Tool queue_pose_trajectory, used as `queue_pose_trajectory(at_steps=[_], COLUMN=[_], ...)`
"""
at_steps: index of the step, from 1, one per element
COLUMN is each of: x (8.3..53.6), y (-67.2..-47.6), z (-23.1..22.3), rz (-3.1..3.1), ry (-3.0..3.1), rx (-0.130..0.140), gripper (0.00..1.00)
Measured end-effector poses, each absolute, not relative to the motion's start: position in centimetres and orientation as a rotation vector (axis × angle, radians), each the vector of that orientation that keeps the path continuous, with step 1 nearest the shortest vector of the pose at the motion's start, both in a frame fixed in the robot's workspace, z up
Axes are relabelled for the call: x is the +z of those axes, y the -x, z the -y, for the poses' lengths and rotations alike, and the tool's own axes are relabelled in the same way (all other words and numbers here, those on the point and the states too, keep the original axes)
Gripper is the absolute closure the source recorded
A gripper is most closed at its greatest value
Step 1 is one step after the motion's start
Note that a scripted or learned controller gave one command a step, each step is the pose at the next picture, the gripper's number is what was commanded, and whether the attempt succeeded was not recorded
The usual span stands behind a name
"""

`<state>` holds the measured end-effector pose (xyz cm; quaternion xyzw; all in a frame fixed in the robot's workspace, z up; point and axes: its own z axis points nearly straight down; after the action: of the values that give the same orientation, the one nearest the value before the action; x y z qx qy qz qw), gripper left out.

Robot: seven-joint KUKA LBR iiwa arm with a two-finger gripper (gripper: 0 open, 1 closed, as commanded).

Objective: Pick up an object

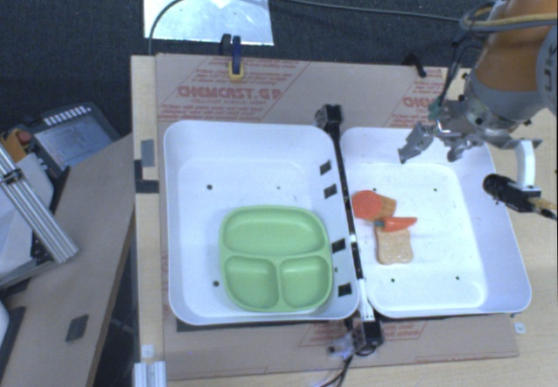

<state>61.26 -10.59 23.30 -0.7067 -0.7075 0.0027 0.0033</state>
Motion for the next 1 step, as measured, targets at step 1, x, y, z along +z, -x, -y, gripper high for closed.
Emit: queue_pose_trajectory(at_steps=[1], x=[23.83], y=[-61.48], z=[10.58], rz=[2.225], ry=[2.219], rx=[-0.002], gripper=[0.00])
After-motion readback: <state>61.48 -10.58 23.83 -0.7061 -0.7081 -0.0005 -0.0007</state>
